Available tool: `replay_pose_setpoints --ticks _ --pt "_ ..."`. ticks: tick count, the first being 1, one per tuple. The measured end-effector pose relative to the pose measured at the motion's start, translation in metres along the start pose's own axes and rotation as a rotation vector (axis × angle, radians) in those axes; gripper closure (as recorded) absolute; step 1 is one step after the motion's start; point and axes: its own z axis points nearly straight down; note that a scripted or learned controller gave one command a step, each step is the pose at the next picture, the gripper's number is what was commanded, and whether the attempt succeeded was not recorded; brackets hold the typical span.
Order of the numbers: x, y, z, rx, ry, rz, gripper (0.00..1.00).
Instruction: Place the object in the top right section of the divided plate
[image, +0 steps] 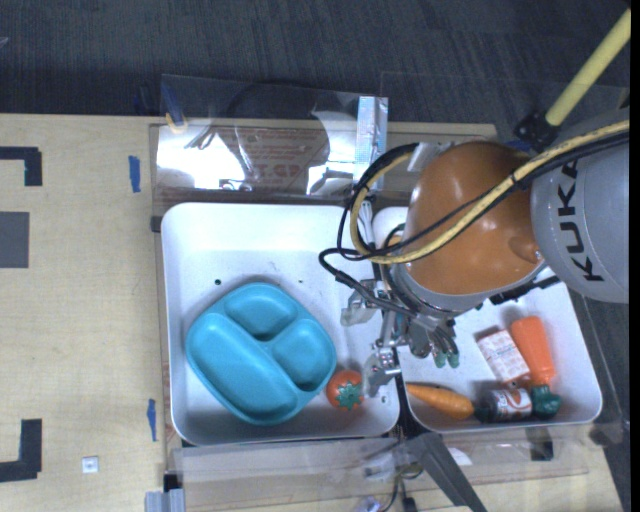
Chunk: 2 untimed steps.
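Note:
A blue divided plate (262, 350) with three sections lies tilted in the left white bin (200, 240). A small orange-red toy fruit with a green top (345, 390) rests on the bin floor just off the plate's lower right rim. My gripper (383, 368) hangs over the wall between the two bins, right beside the fruit and slightly above it. The grey arm with its orange band (470, 225) reaches in from the right and hides the upper part of the right bin.
The right bin (585, 400) holds a toy carrot (440, 401), an orange bottle (534, 350), a small red-and-white packet (499, 354) and a dark bottle (512, 403). Cables (355, 215) loop off the wrist over the left bin's right side.

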Motion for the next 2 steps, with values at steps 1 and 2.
replay_pose_setpoints --ticks 1,2 --pt "-0.007 0.022 -0.046 -0.001 -0.007 -0.212 0.00" --pt "-0.008 0.023 -0.056 -0.003 -0.014 -0.209 1.00"
